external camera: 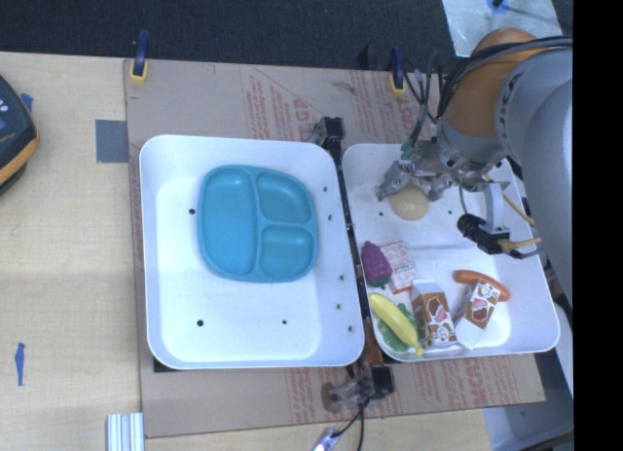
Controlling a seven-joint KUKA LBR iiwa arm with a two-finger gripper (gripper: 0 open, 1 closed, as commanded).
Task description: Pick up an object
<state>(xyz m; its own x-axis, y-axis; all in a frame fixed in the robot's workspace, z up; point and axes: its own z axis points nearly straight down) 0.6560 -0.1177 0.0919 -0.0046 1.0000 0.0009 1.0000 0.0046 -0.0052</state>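
Note:
My gripper (411, 182) hangs over the far part of the right bin (531, 337), directly above a round beige object (410, 206) that lies on the bin floor just below the fingertips. Nearer the front of that bin lie a purple piece (375, 263), a small pink-and-white packet (400, 266), a yellow banana (393, 319) on something green, a brown-and-white carton (433, 316), an orange sausage (480, 280) and a red-and-white wedge (481, 305).
The left bin (170, 332) bears a blue divided plate (258, 222) in its far half. The grey arm with its orange band (496, 79) comes in from the right over the right bin's far corner. Blue clamps (140, 54) pin the cardboard at the back.

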